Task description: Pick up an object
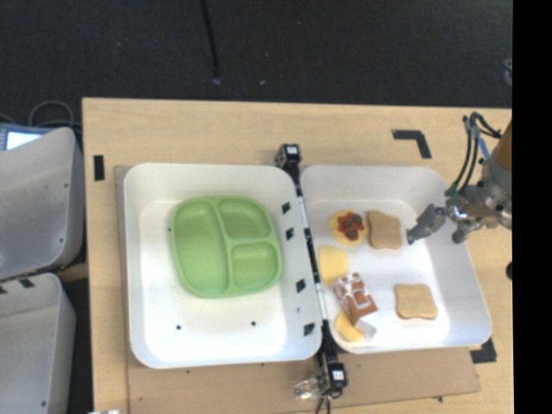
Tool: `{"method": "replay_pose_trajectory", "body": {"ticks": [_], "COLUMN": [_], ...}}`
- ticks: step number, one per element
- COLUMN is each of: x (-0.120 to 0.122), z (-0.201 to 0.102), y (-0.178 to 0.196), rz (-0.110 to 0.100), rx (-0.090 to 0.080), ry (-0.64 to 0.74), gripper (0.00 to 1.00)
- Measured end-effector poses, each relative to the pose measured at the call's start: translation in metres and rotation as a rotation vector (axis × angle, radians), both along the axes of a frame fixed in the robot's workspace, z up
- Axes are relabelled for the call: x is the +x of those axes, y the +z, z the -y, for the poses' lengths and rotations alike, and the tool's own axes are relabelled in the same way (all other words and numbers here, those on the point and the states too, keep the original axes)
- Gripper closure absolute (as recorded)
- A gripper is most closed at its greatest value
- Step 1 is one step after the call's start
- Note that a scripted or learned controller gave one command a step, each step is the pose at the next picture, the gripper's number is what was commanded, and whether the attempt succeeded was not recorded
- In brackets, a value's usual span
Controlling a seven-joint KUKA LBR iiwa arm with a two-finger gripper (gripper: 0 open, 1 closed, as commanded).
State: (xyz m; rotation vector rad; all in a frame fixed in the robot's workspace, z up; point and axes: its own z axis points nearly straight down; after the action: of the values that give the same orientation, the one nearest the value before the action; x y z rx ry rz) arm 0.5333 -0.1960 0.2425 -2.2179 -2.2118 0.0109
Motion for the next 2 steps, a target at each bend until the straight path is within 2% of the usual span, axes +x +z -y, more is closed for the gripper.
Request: {"method": "replay_pose_trajectory", "body": {"ticks": [1, 2], "x": [0.003, 0.011], "z": [-0.001, -0.002], "y": [0.007, -0.041], "rz": [0.012, 0.009], "rx": [-0.003, -0.002], "ry": [0.004, 0.003], "gripper": [0.0, 0.0]}}
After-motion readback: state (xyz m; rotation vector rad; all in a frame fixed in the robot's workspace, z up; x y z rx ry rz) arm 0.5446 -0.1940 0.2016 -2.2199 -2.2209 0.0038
